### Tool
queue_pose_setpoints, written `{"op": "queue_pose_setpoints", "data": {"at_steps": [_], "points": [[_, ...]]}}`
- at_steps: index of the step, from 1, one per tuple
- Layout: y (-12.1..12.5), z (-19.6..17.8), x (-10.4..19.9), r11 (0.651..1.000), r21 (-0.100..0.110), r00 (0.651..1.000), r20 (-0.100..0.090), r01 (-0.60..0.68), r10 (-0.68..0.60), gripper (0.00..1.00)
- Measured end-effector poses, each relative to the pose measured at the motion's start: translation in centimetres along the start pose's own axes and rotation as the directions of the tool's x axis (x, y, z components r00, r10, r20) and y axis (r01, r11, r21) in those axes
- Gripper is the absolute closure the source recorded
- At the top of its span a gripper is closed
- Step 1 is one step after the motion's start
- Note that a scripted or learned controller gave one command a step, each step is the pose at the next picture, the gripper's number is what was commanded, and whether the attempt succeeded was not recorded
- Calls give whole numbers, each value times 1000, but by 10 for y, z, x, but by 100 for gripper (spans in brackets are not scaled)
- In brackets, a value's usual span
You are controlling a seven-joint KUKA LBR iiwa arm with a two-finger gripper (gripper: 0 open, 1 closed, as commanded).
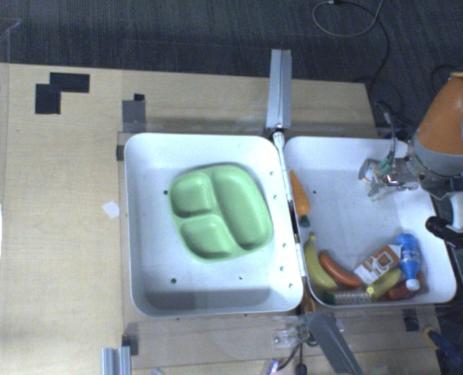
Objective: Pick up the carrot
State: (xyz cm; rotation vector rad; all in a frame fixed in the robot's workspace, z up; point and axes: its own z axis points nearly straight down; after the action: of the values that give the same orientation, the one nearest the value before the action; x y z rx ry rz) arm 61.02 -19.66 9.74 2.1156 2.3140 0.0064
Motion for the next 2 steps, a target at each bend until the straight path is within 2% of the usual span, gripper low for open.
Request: {"op": "queue_pose_setpoints", "data": {"at_steps": [1, 2], "points": [[56, -56, -13, 998, -2, 998, 2, 64, -64, 100], [59, -69, -12, 997, -10, 998, 5, 70, -70, 100]]}}
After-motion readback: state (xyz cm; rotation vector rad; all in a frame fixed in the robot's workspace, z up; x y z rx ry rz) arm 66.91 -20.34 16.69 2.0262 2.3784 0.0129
